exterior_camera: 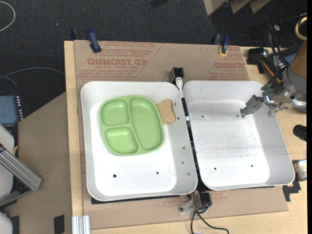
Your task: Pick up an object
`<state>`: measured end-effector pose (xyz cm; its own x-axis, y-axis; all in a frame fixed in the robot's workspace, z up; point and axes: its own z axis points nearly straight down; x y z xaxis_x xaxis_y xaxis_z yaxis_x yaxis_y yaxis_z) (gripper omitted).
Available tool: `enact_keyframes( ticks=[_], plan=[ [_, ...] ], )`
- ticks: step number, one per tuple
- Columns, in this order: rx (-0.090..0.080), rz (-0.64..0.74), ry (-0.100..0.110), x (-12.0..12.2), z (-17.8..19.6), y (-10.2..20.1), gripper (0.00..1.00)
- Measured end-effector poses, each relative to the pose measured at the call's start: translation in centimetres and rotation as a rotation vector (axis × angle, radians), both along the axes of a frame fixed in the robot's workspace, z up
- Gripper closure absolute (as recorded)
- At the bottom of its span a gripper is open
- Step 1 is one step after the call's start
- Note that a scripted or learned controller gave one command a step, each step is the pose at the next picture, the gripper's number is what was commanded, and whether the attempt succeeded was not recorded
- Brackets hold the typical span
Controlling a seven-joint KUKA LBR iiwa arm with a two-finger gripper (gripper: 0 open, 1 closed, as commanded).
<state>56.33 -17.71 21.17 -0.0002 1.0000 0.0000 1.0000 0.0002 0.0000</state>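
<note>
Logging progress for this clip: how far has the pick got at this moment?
Nothing looks picked yet. The green divided plate and the tan slice beside it lie in the left bin, the slice touching the plate's right edge. The end effector sits over the right bin, nothing visible in it. Left: reaching an object, gripping it and lifting it.

I see a lime-green divided plate and a tan slice of bread in the white left bin; the brown bench board carries red lettering, with blue clamps.
</note>
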Motion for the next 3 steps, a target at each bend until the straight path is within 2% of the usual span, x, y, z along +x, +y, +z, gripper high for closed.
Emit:
enact_keyframes(
  ticks=[1, 2, 3],
  plan=[
    [-0.005, 0.002, -0.020, -3.0, 18.3, 1.5, 0.00],
    [-0.006, 0.002, -0.021, -3.7, 32.1, 2.3, 0.00],
    [0.002, 0.006, -0.001, -8.6, 32.5, 8.4, 0.00]
  ],
)
